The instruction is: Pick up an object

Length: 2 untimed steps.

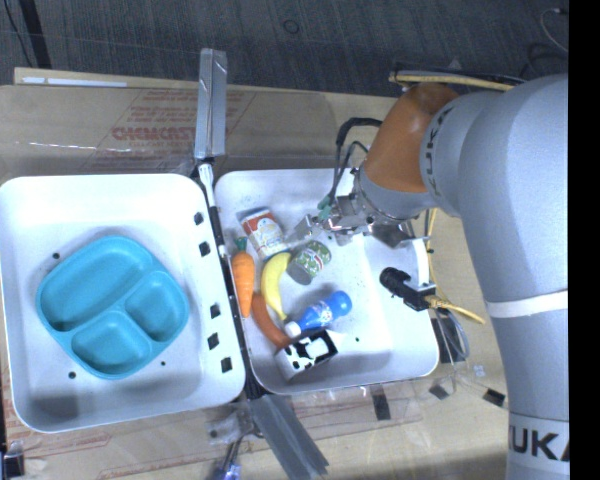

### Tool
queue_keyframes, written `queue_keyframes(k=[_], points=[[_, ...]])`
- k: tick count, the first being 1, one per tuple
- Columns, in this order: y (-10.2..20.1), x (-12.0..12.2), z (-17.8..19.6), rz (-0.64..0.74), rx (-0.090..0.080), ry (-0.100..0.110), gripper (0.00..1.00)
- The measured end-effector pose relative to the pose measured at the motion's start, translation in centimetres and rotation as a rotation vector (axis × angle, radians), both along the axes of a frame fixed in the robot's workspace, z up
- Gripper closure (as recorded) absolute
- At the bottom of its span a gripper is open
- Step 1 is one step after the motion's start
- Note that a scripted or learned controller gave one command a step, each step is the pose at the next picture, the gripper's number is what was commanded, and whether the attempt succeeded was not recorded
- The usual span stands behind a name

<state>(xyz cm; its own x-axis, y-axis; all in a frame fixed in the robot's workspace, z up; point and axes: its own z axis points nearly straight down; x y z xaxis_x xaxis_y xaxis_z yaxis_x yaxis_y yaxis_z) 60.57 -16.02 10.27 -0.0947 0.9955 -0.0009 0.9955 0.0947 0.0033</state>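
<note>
We see the gripper (332,218) low in the right bin (405,353), right beside a small round green-labelled can (309,261); whether it is spread or pressed together we cannot tell. Near it lie a curved yellow banana (272,280), a tapered orange carrot (243,280) and a glossy blue bottle (320,313). A smooth blue divided plate (111,304) sits in the left bin (25,208).
</note>
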Motion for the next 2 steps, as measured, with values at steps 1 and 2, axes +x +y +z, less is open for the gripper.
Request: queue_keyframes(k=[1,2], points=[[0.5,-3.3,-1.0,0.132,0.001,0.005,0.0],[-0.1,-8.1,-0.9,0.212,0.0,0.002,0.0]])
